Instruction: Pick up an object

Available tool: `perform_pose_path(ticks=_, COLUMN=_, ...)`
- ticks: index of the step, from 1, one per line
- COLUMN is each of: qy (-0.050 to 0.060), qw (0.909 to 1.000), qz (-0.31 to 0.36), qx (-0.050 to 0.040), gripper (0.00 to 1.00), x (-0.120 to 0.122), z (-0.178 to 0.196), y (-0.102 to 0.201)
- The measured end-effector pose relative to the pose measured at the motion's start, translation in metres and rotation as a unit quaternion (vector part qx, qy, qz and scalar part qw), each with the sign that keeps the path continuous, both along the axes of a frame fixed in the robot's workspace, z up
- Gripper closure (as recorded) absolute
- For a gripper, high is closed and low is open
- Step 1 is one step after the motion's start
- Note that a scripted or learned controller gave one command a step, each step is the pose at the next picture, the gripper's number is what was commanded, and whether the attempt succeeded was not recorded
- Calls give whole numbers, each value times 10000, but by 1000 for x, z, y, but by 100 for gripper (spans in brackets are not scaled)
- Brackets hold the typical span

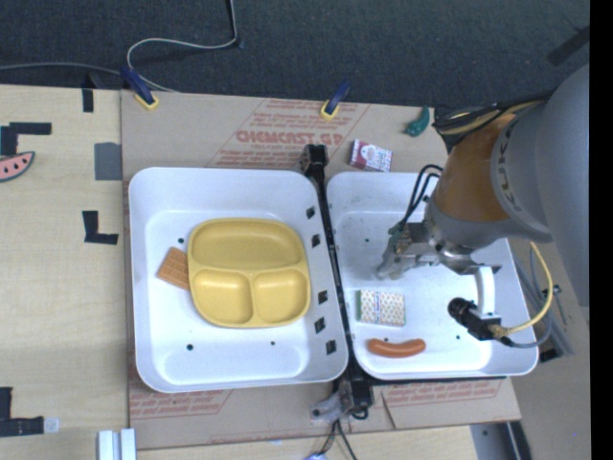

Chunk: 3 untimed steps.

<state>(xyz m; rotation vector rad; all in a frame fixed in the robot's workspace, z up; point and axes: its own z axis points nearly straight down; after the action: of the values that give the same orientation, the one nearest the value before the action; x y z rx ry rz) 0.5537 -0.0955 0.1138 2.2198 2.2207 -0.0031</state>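
My gripper (pixel 393 263) hangs low over the middle of the right bin (pixel 359 195), reaching in from the right on the grey arm with its orange band. Just below it lies a small white and green patterned packet (pixel 381 307), flat on the bin floor. An orange-red sausage (pixel 397 347) lies near the front wall of the same bin. In the left bin (pixel 153 257) a yellow divided plate (pixel 251 269) sits in the middle, with a brown waffle-like piece (pixel 173 268) partly tucked under its left edge. I see nothing held in the gripper.
A black divider strip (pixel 323 247) runs between the two bins. A small red and white packet (pixel 369 155) lies on the cardboard behind the right bin. A green clip (pixel 418 121) and yellow clamps (pixel 335 103) sit at the cardboard's back edge. Cables hang off the arm at the right.
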Motion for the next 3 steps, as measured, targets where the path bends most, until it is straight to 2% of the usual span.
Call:
perform_pose_path(ticks=1, qy=0, qw=10000, qz=1, qx=0, gripper=0, x=0, z=0, y=0)
perform_pose_path(ticks=2, qy=-16, qw=10000, qz=5, qx=13, gripper=0, x=64, z=-28, y=1)
perform_pose_path(ticks=3, qy=-19, qw=10000, qz=8, qx=-2, gripper=100, x=64, z=-18, y=0)
